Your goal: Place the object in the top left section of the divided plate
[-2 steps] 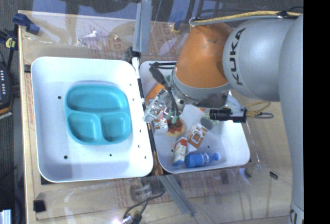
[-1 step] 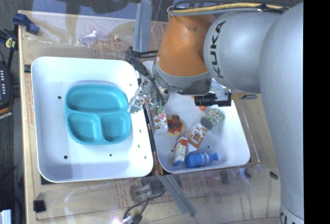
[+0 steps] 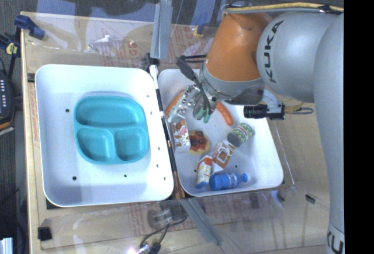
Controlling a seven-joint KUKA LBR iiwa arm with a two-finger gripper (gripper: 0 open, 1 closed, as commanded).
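Observation:
A turquoise divided plate point(image 3: 111, 129) lies in the left white bin point(image 3: 55, 83), with one long section at its top and two smaller ones below. My gripper point(image 3: 194, 104) hangs low over the upper left part of the right bin point(image 3: 272, 156), under the orange band of the arm. Just below and around it lie an orange sausage-like piece point(image 3: 225, 113), another orange piece point(image 3: 173, 104) at the bin's left wall, a small packet point(image 3: 180, 131) and a dark red item point(image 3: 198, 141).
Lower in the right bin lie a blue bottle point(image 3: 228, 180), a small box point(image 3: 222, 155), a red-and-white bottle point(image 3: 204, 171) and a green-labelled can point(image 3: 241, 133). The grey arm covers the bin's upper right. A metal rail point(image 3: 159, 31) stands between the bins at the back.

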